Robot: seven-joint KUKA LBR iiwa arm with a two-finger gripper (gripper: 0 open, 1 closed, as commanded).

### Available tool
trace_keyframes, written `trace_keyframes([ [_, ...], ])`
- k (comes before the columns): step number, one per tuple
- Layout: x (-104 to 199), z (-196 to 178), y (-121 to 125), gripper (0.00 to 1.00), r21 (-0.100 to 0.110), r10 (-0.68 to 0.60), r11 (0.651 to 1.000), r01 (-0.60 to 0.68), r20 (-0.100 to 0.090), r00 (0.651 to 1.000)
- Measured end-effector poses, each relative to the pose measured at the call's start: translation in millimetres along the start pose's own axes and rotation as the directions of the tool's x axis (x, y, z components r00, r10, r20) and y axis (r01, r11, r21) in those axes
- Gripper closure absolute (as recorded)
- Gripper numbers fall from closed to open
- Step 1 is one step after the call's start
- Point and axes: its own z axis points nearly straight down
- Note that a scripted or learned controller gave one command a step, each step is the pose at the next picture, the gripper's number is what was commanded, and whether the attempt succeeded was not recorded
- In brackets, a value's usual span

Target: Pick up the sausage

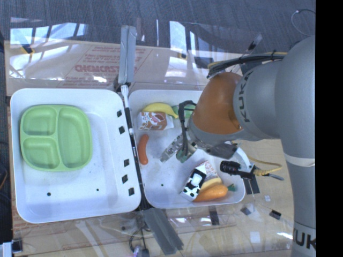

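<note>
Camera view, smooth orange-red sausage lay lengthwise at right bin's left wall, gripper reached leftward over bare floor just beside it, metallic fingers apparently spread, holding nothing, arm bulking above.

Bright, even light; window glare on the clear sheet behind the bins, slightly soft focus.
</note>
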Motion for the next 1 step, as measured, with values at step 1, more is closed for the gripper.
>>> trace_keyframes([
  [1,-2.9,10.1,-38.0,1.0,-0.001,0.077,0.997,-0.077,0.001,0.997],
])
